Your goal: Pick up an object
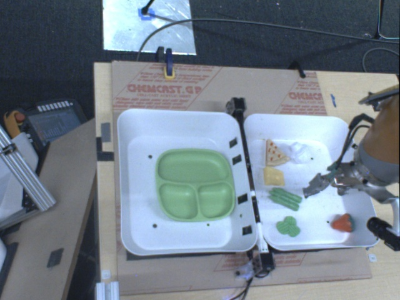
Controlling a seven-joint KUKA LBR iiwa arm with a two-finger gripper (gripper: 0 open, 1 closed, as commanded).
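From above, we see the gripper (314,187) low over the right bin (334,127), holding nothing; we cannot tell how its jaws stand. Just left of it lie the green bean pods (285,199), yellow cheese block (274,177) and pizza slice (275,152). The left bin (137,130) carries a green divided plate (194,184).

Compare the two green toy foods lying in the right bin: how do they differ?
The green ridged bean-like piece is long and lies slantwise; the green clover-shaped piece is rounded and lobed. The bean-like piece lies nearer the yellow block; the clover-shaped piece lies nearer the bin's front wall. Both are green.
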